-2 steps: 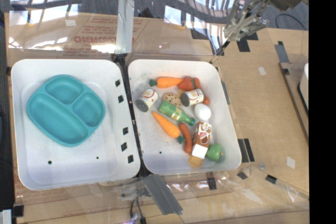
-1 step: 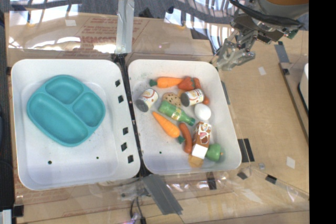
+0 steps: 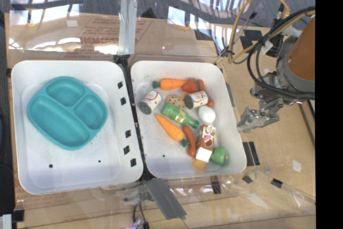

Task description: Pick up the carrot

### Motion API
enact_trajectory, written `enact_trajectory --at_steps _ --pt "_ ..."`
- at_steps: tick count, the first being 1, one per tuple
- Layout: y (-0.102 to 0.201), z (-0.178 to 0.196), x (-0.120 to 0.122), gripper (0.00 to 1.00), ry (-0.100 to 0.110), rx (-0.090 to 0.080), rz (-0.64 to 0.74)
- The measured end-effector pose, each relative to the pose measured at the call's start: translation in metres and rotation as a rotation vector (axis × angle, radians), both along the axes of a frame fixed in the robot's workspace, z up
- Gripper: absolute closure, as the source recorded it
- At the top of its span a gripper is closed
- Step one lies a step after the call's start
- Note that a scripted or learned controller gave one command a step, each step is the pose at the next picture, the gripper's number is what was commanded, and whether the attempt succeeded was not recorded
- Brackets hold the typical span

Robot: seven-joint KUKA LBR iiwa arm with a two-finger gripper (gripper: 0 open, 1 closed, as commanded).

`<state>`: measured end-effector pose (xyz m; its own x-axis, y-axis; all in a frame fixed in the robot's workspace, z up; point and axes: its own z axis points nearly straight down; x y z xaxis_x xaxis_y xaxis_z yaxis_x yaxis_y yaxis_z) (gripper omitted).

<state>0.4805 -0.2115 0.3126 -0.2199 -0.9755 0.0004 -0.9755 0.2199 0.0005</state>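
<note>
Two orange carrots lie in the right bin (image 3: 228,99). One carrot (image 3: 172,83) rests near the far wall with its green end to the left. The other carrot (image 3: 170,127) lies slanted near the middle, just below a green bottle (image 3: 179,115). My gripper (image 3: 250,120) hangs outside the bin's right wall, over the bench, with nothing visibly in it. It is level with the bin's middle, well to the right of both carrots.
The right bin also holds two small cans (image 3: 151,100) (image 3: 197,98), a white egg (image 3: 207,114), a cookie (image 3: 174,100), a labelled bottle (image 3: 208,137), a green pepper (image 3: 218,155) and a cheese block (image 3: 202,157). A teal divided plate (image 3: 67,111) fills the left bin (image 3: 32,174). Cables (image 3: 257,24) loop at the far right.
</note>
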Motion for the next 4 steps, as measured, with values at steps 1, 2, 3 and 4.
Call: enact_trajectory --at_steps 1,2,3,4 --pt "0.002 -0.013 -0.003 1.00 0.001 0.002 0.295" --pt "0.007 0.038 -0.003 1.00 -0.002 0.000 0.524" --pt "0.010 0.110 -0.003 1.00 -0.004 -0.003 0.640" --pt "0.014 0.093 -0.003 1.00 0.000 0.003 0.949"
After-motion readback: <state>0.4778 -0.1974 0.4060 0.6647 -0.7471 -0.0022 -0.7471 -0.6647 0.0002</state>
